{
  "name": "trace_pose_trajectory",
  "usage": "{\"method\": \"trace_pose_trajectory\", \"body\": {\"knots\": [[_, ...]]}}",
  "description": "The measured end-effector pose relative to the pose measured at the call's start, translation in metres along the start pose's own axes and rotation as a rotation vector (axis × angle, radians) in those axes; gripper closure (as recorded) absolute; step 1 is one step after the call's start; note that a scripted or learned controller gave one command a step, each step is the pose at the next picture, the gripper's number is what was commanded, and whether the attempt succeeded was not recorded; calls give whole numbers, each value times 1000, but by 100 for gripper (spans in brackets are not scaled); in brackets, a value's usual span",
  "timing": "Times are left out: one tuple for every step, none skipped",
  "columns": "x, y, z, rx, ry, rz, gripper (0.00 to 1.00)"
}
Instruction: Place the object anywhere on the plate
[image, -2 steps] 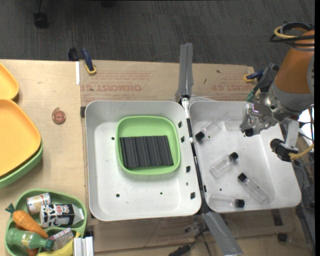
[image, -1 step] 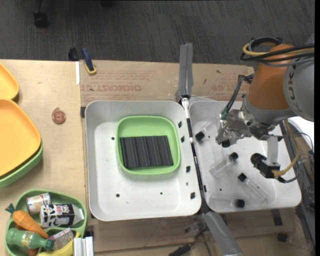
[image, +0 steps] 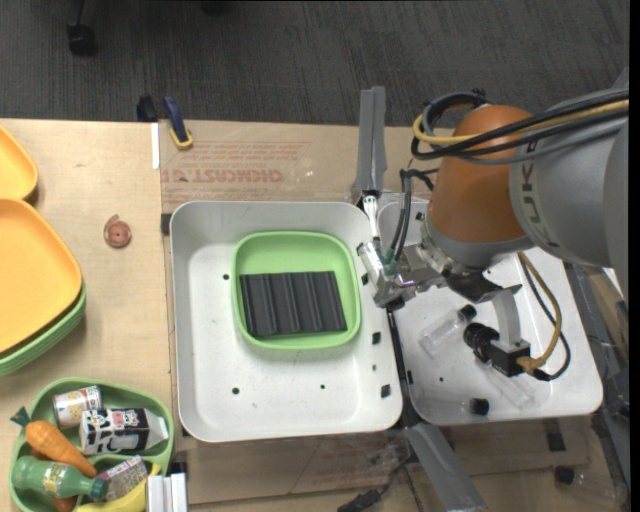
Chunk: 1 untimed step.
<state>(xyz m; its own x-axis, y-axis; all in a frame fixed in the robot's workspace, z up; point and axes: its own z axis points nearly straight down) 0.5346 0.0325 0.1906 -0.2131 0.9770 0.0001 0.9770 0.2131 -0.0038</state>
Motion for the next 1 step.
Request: {"method": "trace_pose_trajectory", "body": {"knots": [[0,0,0,0,0,0,0]]}}
